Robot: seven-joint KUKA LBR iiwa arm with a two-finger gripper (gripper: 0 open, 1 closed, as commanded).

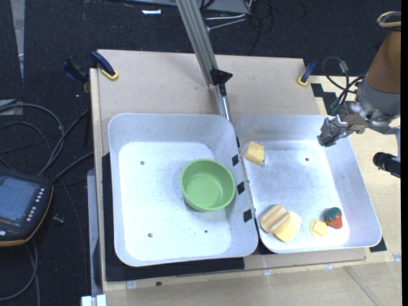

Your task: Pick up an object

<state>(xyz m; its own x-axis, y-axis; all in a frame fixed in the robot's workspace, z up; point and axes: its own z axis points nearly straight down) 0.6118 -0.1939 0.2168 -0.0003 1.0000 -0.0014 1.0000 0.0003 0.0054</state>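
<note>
In the right bin (299, 183) lie a yellow cheese-like block (255, 152) near its left wall, a pale bread-like piece (280, 222) at the front, a small yellow chunk (319, 228) and a red and green strawberry-like toy (333, 217) at the front right. A green bowl (207, 184) stands in the left bin (146, 190). My gripper (328, 134) hangs over the right bin's far right edge, well behind the strawberry toy, with nothing seen in it.
A slanted metal pole (201, 43) crosses the back of the bench toward the gap between the bins. Clamps sit at the bench's far corners (105, 65). Cables and a teach pendant (19, 206) lie left of the bench.
</note>
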